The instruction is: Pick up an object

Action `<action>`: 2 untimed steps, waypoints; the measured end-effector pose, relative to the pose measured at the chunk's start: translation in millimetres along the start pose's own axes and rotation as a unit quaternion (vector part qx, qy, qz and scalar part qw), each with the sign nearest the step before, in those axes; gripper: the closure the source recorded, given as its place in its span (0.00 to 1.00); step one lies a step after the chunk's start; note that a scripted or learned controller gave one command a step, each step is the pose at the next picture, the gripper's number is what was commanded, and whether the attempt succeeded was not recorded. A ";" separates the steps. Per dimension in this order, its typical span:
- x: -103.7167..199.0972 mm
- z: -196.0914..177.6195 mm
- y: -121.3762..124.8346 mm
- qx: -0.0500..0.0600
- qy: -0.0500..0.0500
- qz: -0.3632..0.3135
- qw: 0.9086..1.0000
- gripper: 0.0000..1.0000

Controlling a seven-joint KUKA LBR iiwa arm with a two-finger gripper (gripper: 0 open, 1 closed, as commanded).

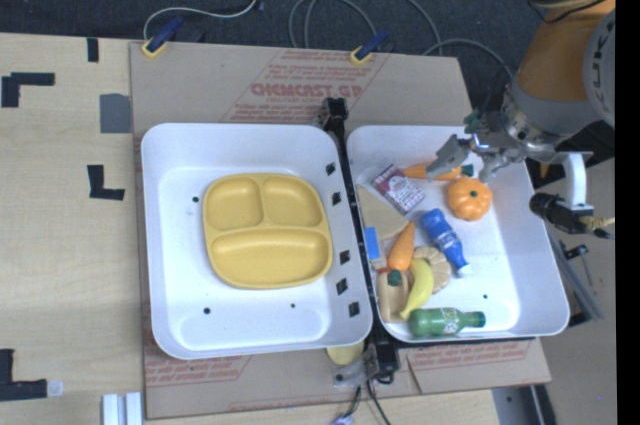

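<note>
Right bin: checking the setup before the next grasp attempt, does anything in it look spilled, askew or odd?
Nothing looks spilled or damaged. The toys lie jumbled in the right bin: the banana overlaps the carrot, and the green bottle lies on its side by the near wall.

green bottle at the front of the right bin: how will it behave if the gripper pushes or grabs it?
The green bottle lies on its side, so a sideways push would probably roll it. Its rounded, glossy body may slip between fingers. It sits near the bin's front wall, beside the banana, which could crowd a grasp.
</note>
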State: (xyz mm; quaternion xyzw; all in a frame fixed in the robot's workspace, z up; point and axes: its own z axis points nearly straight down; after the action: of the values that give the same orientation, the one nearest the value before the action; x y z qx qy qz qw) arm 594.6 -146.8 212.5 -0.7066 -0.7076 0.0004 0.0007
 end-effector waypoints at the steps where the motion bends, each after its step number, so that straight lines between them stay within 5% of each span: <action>1: -31.5 128.8 -55.6 0.001 0.000 0.002 1.000 0.00; 2: -18.9 126.9 33.8 0.002 0.000 -0.001 1.000 0.00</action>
State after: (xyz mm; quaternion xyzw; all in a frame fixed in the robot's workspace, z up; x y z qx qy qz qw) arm 628.2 -165.6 85.6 -0.7060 -0.7082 0.0015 0.0022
